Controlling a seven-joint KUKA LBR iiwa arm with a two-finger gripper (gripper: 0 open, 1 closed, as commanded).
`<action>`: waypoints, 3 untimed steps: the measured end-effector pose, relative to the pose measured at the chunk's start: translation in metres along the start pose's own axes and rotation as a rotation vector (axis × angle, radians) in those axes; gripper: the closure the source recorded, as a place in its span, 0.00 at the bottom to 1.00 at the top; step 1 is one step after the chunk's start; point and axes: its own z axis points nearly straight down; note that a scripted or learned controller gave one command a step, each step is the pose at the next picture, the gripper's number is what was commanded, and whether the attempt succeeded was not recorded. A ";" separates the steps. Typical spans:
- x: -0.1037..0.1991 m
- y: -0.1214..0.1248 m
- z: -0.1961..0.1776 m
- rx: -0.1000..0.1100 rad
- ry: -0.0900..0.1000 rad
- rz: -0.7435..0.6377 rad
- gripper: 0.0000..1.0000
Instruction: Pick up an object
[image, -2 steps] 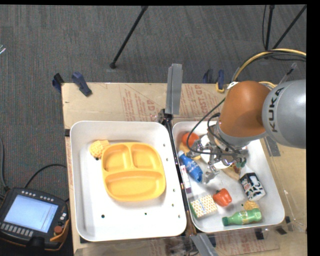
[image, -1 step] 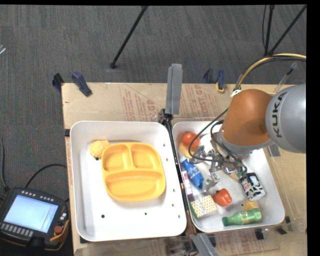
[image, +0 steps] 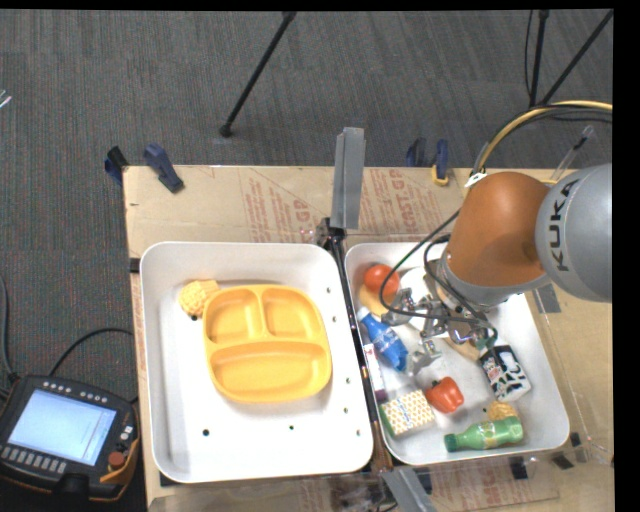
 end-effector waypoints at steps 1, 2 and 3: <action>0.016 0.069 -0.091 0.000 -0.001 0.254 1.00; 0.032 -0.036 -0.192 0.006 -0.009 0.269 1.00; 0.081 -0.085 -0.031 -0.006 0.019 0.251 1.00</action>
